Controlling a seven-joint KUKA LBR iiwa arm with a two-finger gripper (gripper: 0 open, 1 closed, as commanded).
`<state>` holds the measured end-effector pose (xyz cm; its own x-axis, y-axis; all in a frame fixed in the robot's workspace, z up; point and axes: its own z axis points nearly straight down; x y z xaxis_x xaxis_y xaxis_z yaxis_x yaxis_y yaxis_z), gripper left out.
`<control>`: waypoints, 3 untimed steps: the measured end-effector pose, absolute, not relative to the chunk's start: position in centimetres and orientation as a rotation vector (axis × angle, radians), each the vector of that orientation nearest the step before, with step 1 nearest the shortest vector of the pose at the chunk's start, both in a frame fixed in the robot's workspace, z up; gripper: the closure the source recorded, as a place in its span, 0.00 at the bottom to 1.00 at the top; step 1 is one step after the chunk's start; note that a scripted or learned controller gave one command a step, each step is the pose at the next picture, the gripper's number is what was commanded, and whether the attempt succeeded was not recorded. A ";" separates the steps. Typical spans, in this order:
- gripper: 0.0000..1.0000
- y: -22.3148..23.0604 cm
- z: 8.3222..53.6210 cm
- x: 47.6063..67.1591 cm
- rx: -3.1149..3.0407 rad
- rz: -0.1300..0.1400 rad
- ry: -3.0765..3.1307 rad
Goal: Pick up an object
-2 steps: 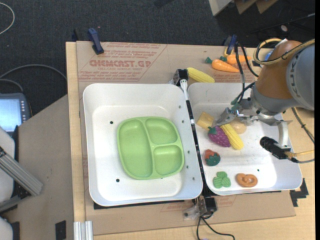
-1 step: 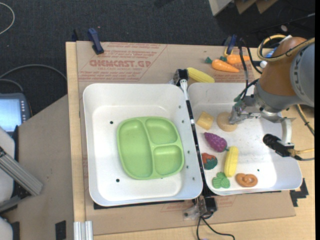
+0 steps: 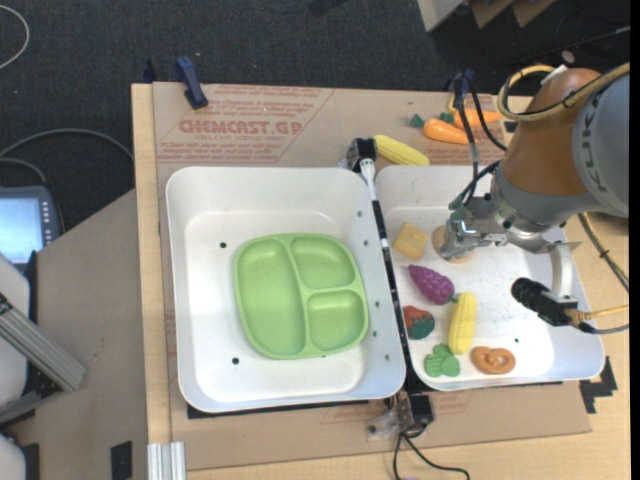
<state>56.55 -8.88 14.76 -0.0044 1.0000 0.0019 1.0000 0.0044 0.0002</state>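
Observation:
My gripper [image 3: 456, 244] hangs low over the back part of the right bin [image 3: 560, 366], with the grey arm and its orange band coming in from the right. A pale yellow block [image 3: 410, 240] lies just left of it, a small gap apart. In front of it lies a purple grape bunch [image 3: 432, 284]. Further forward are a red and green strawberry [image 3: 418, 321], a yellow corn cob [image 3: 462, 321], a green leafy piece [image 3: 441, 361] and an orange pretzel [image 3: 494, 359]. I see nothing held in the gripper.
The left bin [image 3: 200, 218] holds a green divided plate [image 3: 300, 294]. Behind the bins, on the cardboard, lie a yellow corn piece [image 3: 400, 151] and an orange carrot [image 3: 446, 129]. A blue clamp [image 3: 190, 80] sits at the back left.

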 end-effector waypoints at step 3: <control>0.00 -6.0 18.4 50.4 -2.221 0.001 -2.220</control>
<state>50.38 -6.02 18.44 0.0008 1.0000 0.0006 1.0000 -0.0008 -0.0013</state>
